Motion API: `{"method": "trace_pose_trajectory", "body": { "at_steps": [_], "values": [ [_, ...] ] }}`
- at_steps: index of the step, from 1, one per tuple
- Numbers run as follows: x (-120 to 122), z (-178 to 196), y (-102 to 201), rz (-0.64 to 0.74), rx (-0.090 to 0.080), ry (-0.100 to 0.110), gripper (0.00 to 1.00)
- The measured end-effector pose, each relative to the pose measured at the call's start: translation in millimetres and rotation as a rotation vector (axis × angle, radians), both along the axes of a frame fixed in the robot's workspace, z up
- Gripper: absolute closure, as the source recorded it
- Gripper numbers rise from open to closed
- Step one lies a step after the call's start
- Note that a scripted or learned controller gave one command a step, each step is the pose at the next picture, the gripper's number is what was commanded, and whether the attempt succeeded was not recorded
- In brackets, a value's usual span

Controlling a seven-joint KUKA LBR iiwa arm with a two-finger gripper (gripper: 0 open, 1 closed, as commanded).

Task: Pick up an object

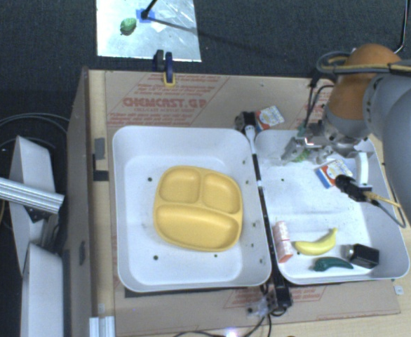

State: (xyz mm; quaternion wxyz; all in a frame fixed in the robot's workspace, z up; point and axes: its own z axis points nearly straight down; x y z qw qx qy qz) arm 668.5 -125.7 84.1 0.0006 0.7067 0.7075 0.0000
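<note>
From the one camera above the bench, my claw (297, 148) hangs over the upper part of the right-hand shallow white bin (298, 203), close to that bin's top left corner, with my grey arm coming in from the right of the frame. Whether it is apart or together I cannot tell from this angle, and I see nothing clamped in it.

The nearest thing to take is a small flat white packet with red and blue print (329, 172), lying on the bin floor just to the lower right of my claw. The rest sit well apart from me along the bin's bottom edge:
- a yellow plastic banana (316, 243);
- a short white cylinder with a red label (283, 240) to the banana's left;
- a dark teal curved piece (332, 263) below the banana;
- a small black block (364, 255) at the lower right.

The left-hand shallow white bin (132, 188) holds a yellow three-compartment plastic plate (197, 208).

I judge this to be the approach step, with no object picked yet. The next move calls for me to settle on one target, most likely the packet. I would then line up straight above it and come down with enough gap to close across its narrow side. Being flat, it may slip out.
</note>
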Motion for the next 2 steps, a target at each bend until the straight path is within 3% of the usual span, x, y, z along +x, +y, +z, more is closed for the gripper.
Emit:
{"method": "trace_pose_trajectory", "body": {
  "at_steps": [1,2],
  "values": [
    [1.0,23.8,-10.0,0.0,0.0,-0.003,0.0],
    [0.5,9.8,-15.8,0.0,0.0,-0.001,0.0]
  ]
}}
